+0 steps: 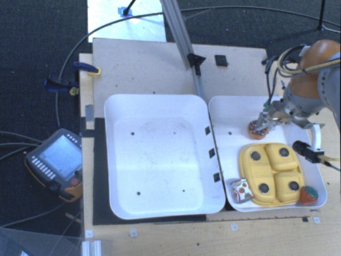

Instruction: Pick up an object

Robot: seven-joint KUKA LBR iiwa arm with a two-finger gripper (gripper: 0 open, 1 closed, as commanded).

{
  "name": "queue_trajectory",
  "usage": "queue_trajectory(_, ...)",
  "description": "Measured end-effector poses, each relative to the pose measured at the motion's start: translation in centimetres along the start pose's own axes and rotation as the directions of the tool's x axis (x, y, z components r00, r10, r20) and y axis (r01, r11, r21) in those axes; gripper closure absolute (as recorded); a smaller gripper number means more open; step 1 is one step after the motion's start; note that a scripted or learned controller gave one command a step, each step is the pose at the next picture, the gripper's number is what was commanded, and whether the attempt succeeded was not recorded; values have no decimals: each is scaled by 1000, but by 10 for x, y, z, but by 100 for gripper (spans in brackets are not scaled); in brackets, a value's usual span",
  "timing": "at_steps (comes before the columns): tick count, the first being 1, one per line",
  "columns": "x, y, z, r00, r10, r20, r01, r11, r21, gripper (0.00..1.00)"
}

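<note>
At twelve o'clock in the right shallow white bin (224, 113), my pincer (261, 122) covers a small brown round object (258, 132); I cannot tell its opening.

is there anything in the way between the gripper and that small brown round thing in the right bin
Nothing visible. The gripper is right at the small brown round object, over its top edge. The yellow block lies nearer the camera, apart from it.
</note>
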State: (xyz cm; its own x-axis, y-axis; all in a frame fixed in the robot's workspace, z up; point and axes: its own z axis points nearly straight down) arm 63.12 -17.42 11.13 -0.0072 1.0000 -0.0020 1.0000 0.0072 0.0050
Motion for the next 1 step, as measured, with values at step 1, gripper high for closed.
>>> queue_trajectory(1, 3, 3, -64, 1000, 2, -1, -2, 1000, -2, 100)
